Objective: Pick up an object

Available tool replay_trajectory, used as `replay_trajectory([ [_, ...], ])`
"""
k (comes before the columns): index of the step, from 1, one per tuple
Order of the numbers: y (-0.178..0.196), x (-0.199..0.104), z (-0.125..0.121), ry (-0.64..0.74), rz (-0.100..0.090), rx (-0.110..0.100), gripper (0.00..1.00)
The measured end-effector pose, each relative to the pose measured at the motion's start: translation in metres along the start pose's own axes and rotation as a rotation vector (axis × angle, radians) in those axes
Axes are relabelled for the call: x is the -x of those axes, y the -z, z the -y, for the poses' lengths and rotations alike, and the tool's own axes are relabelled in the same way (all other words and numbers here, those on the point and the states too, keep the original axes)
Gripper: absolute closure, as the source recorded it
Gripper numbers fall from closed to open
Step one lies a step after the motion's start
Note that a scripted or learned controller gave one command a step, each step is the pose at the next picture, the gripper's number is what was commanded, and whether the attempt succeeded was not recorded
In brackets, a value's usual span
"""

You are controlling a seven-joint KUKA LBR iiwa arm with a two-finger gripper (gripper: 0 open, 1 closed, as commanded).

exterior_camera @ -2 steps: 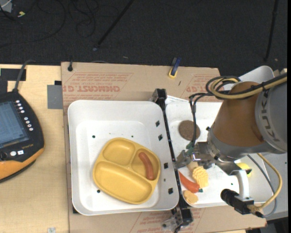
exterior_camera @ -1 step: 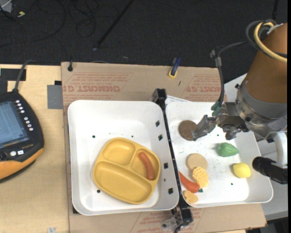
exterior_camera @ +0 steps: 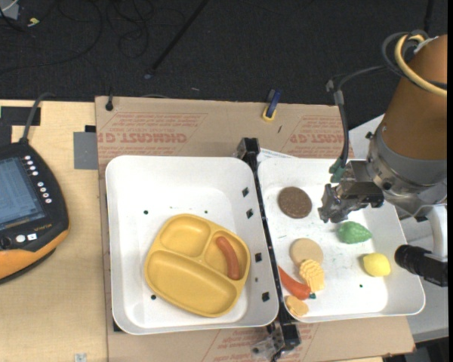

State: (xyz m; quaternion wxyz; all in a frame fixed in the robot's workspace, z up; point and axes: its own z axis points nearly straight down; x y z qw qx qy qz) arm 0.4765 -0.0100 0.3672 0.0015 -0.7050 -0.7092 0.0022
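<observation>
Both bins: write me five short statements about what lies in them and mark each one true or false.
1. A sausage lies in a compartment of the yellow divided plate. True.
2. The yellow plate sits in the right bin. False: it is in the left bin.
3. The brown round patty lies in the right bin. True.
4. The gripper hangs over the left bin. False: it is over the right bin, between the patty and the green leafy piece.
5. The lemon rests on the yellow plate. False: it lies on the right bin's floor, apart from the corn cob.
</observation>
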Motion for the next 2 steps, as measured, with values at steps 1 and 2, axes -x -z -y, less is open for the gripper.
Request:
replay_trajectory([
  [1,-0.056,-0.043,0.001,-0.002,-0.001,-0.004,1.00],
  [2,0.052,-0.088,0.000,0.001,-0.004,0.013,1.00],
])
